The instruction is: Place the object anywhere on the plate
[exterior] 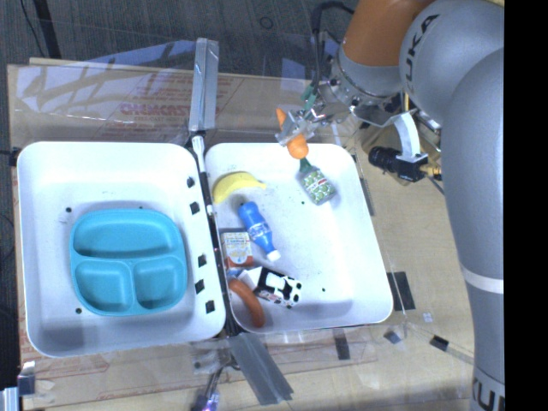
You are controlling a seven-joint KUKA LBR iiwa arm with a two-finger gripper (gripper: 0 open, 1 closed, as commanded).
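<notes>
While I hang over the far rim of the right bin (pixel 377 255), my pincer (pixel 300 127) sits just above a small orange object (pixel 297 148), prob. a carrot-like toy, w/ a green patterned piece (pixel 316 185) lying just below it on the bin floor. Can't tell from this angle whether the pincer is open or closed, or whether the orange thing is actually between its tips; it may only be touching or just beside them.

The target, a blue three-compartment plate (pixel 128 259), lies in the left bin (pixel 43 229), well apart from me, across the divider (pixel 202 144) between the two bins.

Risks, as I judge them: if the hold is shallow or only on the tip, the orange piece could slip during the carry over the divider and land in the wrong bin or on the surface (pixel 411 229). The green piece may be attached to it, in which case it swings and shifts the load. Lifting too low could clip the bin rims.

Other stuff in the right bin: a banana (pixel 235 184), a blue bottle (pixel 256 227) w/ white cap, a small packet (pixel 236 247), a black-and-white cow figure (pixel 281 288) and a reddish sausage-like item (pixel 246 302). They crowd the side nearest the divider, so a dropped object would prob. end up among them & be awkward to re-grab.
</notes>
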